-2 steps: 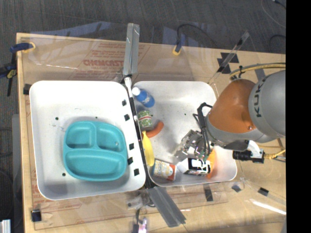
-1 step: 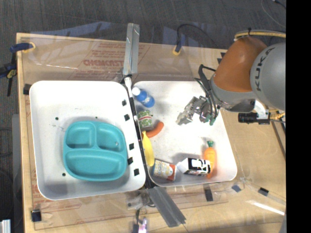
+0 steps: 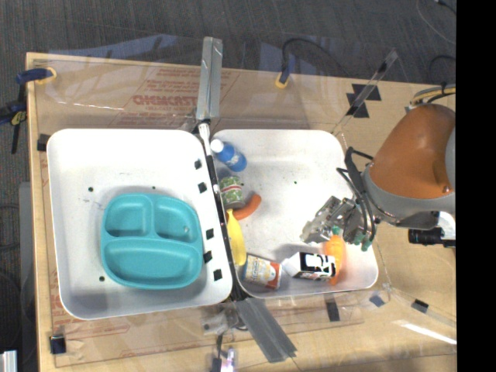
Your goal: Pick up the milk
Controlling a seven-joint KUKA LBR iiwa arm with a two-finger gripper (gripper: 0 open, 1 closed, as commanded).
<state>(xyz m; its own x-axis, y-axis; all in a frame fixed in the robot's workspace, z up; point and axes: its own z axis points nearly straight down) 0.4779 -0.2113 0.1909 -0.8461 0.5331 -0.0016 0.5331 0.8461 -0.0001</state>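
Note:
The milk [image 3: 315,263] is a small white carton with black patches, lying on its side near the front wall of the right bin [image 3: 310,149]. An orange piece [image 3: 335,253] rests against its right end. My gripper [image 3: 328,220] hangs just above and slightly behind the milk, reaching in from the right under the arm's orange band [image 3: 411,157]. Nothing shows in its grasp.
Along the right bin's left wall lie a blue bottle [image 3: 229,157], a green-brown item [image 3: 230,188], a red-orange piece [image 3: 246,206] and a yellow banana [image 3: 235,242]. A small printed can [image 3: 262,272] lies left of the milk. The left bin [image 3: 70,231] holds a teal divided plate [image 3: 151,240].

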